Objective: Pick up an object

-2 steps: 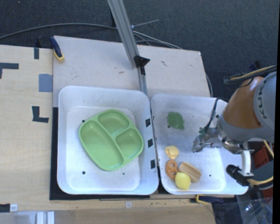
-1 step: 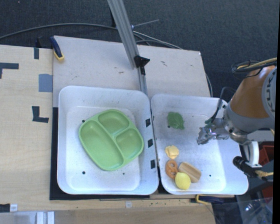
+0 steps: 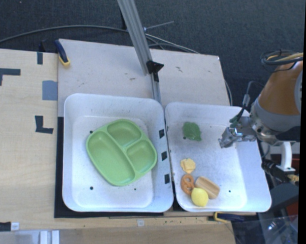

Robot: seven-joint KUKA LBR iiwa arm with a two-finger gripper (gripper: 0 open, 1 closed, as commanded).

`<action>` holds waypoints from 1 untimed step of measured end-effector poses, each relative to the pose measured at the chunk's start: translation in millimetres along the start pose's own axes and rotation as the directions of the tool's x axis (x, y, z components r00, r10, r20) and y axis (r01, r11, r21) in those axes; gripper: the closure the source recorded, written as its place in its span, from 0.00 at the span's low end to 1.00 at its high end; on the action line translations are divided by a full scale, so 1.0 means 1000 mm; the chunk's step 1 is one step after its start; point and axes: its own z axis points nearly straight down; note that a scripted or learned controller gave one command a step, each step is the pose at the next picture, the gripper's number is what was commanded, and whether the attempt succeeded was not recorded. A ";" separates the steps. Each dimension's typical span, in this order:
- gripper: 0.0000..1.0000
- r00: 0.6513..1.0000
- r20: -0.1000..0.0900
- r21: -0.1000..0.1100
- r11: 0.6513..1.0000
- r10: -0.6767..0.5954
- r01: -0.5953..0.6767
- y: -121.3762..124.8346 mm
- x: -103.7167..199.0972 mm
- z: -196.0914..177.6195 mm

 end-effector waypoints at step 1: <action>1.00 1.000 0.000 0.000 1.000 0.001 -0.001 0.001 0.000 -0.053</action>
